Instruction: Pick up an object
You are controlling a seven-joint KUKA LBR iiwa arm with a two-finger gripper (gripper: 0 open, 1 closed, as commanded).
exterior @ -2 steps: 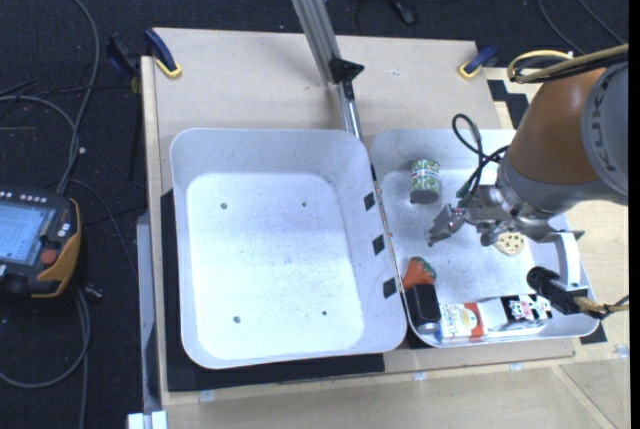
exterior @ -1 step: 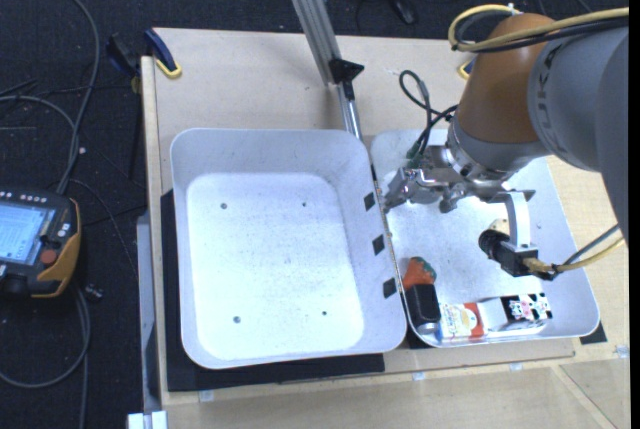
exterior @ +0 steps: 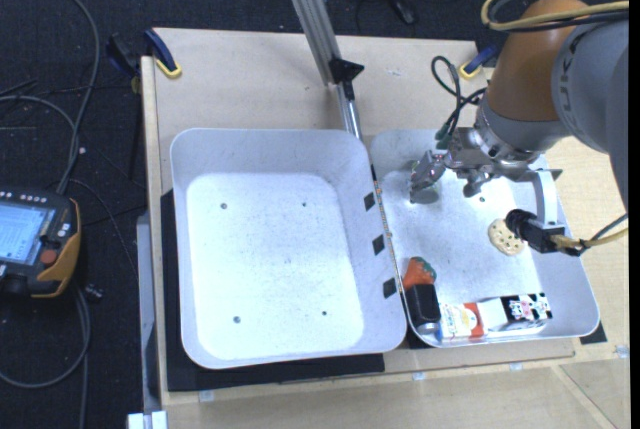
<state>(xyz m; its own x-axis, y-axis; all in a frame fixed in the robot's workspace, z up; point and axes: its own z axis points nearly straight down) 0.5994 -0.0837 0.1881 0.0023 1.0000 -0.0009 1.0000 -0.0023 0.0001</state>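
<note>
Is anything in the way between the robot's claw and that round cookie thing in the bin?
Nothing visible is. The gripper hangs over the upper part of the right bin, and the round cookie-like piece lies lower down toward the right with just bare white floor between them. The orange item and boxes sit farther down, off that path.

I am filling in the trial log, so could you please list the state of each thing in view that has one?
Gripper: over the right bin, nothing seen between its fingers.
Cookie: flat on the bin floor.
Strawberry toy: against the bin's left wall.
Black block: lying beside the strawberry toy.
Carton: on its side along the front wall.
</note>
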